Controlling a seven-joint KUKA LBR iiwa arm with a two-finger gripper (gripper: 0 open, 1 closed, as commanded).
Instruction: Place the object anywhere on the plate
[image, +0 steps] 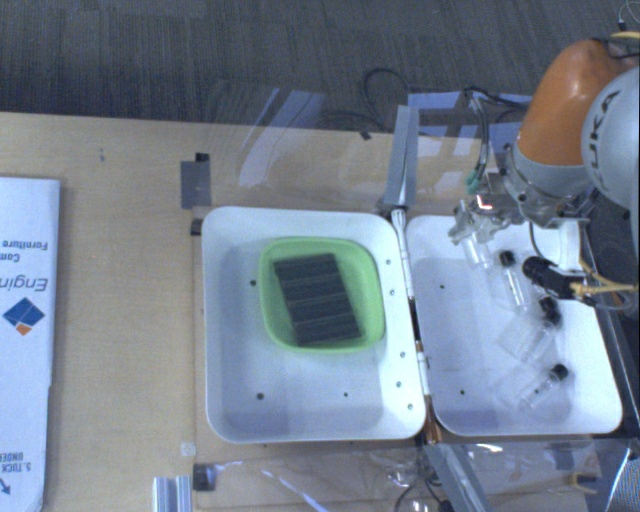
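Logging item 1, obj. Where is it recorded?

- Item 1: dark ridged block (318, 298), flat, rect. Laid on the green plate (268, 290), approx. centred, slightly skewed. Plate is seated in the left white bin (300, 400), toward the far side.

- Item 2, claw?

- Item 2: claw (490, 225), found over the far edge of the right white bin (470, 390), well apart from block and plate. Whether it is released or clenched cannot be told; nothing is seen grasped. It is carried by the grey arm, orange band (560, 100) at upper right.

- Misc.?

- Item 3: light wood counter (120, 300), both bins borne side by side. Item 4: white printed sheet (25, 330), laid at the counter's left edge, txt partly cut off.
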